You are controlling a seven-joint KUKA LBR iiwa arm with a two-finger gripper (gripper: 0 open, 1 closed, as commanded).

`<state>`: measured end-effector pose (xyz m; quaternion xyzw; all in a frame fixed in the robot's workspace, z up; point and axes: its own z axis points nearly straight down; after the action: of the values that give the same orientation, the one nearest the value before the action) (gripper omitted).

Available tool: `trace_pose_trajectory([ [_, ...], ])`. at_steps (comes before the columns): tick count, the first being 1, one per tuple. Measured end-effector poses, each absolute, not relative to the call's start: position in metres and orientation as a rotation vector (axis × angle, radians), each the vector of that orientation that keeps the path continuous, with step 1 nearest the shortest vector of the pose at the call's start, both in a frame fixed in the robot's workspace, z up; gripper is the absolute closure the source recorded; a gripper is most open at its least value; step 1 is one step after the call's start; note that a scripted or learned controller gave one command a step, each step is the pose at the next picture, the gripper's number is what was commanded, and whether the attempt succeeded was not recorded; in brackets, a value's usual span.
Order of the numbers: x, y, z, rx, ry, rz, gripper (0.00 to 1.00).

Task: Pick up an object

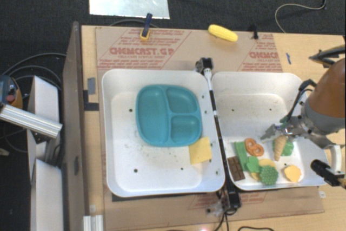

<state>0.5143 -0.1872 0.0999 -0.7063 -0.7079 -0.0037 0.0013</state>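
- Gripper [281, 131] sits low in the right bin [254, 84], near its front-right corner; can't tell if it's apart or together.
- Right under/beside it: cream cone-shaped piece [279, 146] w/ a green bit [288, 147] touching.
- Rest of the toy food cluster close by: orange slice [253, 146], broccoli [268, 174], brown bar [235, 168], orange round [292, 173].
- Left bin [121, 170] holds 1 teal divided plate [168, 116] and a yellow square [200, 150] at the plate's front-right edge.
- Yellow banana-like item [223, 33] lies on the bench behind the bins.
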Motion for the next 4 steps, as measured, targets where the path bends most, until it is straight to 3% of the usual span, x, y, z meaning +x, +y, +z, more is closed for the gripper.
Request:
trace_pose_trajectory([
  [1, 0.526, -0.207, 0.085, -2.223, -2.226, -0.003, 0.00],
  [2, 0.526, -0.206, 0.096, -2.224, -2.228, -0.006, 1.00],
  [3, 0.545, -0.193, 0.085, -2.217, -2.230, -0.004, 1.00],
  [4, 0.590, -0.207, 0.186, -2.223, -2.238, -0.008, 1.00],
])
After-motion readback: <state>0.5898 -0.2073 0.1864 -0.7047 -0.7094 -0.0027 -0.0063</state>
